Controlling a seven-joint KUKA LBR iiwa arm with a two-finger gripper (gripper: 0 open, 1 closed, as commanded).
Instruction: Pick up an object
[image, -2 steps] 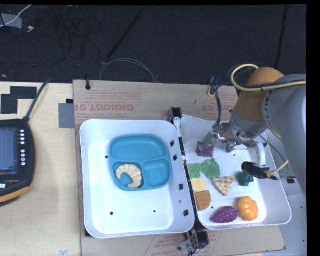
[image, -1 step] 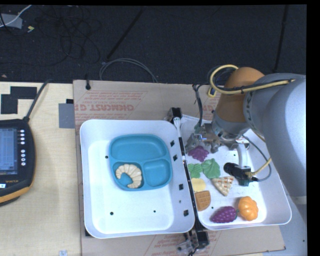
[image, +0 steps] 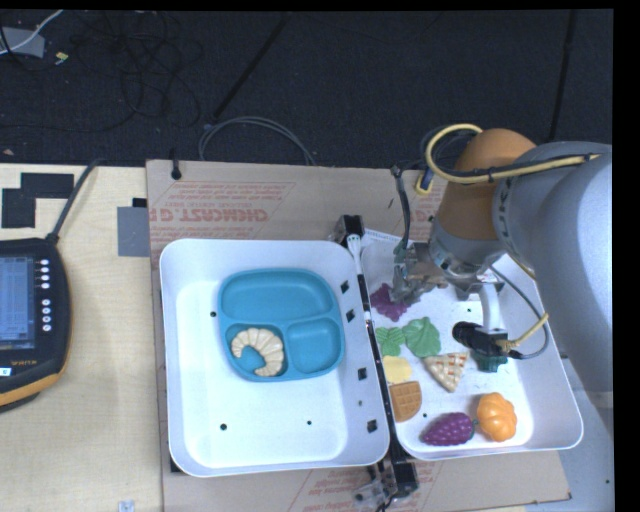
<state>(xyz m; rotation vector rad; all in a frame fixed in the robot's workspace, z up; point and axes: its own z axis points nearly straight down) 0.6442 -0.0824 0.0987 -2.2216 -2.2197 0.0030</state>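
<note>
My gripper (image: 405, 288) hangs low in the right bin (image: 545, 395), at its upper left, right over a purple leafy toy (image: 388, 303). Just below lie a green lettuce toy (image: 410, 337), a yellow cheese piece (image: 397, 369), a waffle-like biscuit (image: 405, 399), a pie slice (image: 446, 369), a purple grape bunch (image: 447, 429) and an orange pumpkin-like fruit (image: 496, 416). The left bin (image: 190, 400) holds a blue divided plate (image: 283, 322) with a croissant (image: 259, 350) in its lower-left compartment.
The grey arm with its orange band (image: 487, 190) covers the right bin's upper right. A black cable fitting (image: 480, 340) hangs over the bin's middle. A teach pendant (image: 28, 315) lies on the bench at far left.
</note>
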